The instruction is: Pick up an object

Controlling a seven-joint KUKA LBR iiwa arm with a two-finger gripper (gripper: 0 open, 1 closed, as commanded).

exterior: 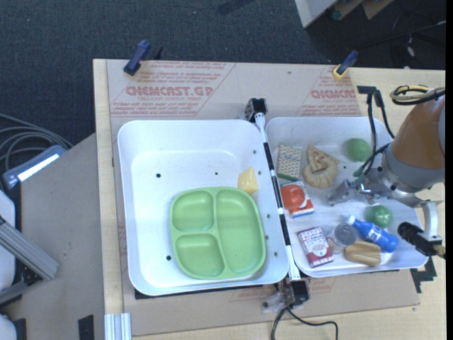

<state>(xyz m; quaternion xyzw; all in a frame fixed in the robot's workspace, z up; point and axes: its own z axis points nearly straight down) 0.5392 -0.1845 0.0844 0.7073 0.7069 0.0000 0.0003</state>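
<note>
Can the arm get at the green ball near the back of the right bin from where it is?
Probably yes: the green ball lies uncovered, apart from the pretzel, close beside the arm.

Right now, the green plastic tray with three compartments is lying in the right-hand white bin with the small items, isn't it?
Not quite. The camera view shows the green three-compartment tray lying in the left-hand white bin, beside a small yellow piece. The small items, such as the blue bottle and the green ball, are in the right-hand white bin.
</note>
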